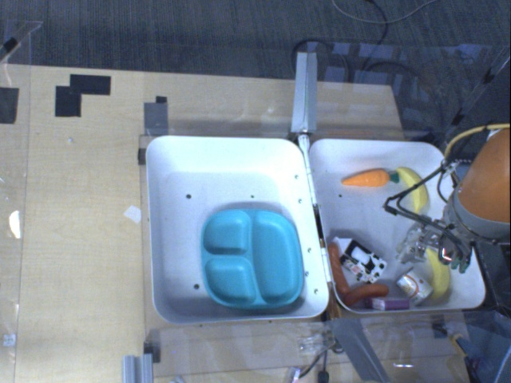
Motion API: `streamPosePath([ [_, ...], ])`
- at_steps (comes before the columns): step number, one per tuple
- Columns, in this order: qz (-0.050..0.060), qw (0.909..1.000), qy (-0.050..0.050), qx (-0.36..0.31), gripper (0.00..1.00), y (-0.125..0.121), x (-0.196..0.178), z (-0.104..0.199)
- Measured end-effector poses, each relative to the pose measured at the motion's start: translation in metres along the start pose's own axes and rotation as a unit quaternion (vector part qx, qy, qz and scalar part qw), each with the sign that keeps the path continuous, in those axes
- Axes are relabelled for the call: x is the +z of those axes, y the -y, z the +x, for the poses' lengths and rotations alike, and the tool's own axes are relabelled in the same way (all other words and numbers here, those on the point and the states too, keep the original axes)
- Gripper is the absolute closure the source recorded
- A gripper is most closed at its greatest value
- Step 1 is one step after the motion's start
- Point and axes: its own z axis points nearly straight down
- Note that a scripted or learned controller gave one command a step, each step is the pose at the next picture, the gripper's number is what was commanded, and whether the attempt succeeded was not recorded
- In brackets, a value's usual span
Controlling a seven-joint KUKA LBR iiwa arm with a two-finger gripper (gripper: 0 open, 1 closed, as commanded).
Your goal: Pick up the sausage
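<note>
The sausage (338, 271) is a reddish-brown link lying along the left wall of the right bin (351, 154), curving toward the front wall near a second brown piece (365, 292). My gripper (425, 246) hangs over the right half of that bin, well to the right of the sausage and apart from it. It sits above a yellow banana (438, 271) and a small silvery can (412, 285). I see nothing of the sausage between its fingers.
The right bin also holds an orange carrot (366, 179), another banana (412, 187), a black-and-white toy (362, 262) beside the sausage and a purple item (393, 302) at the front wall. A blue divided plate (251, 258) lies in the left bin (223, 154).
</note>
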Motion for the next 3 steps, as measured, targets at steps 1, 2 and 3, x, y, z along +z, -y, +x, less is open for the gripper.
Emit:
streamPosePath([
  [1,0.001,0.9954,-0.003,-0.096,1.00,0.031,-0.056,-0.010],
  [2,0.001,0.9954,-0.003,-0.095,0.00,0.031,-0.056,-0.010],
  [3,0.002,0.9931,-0.002,-0.117,0.00,0.035,0.024,-0.011],
])
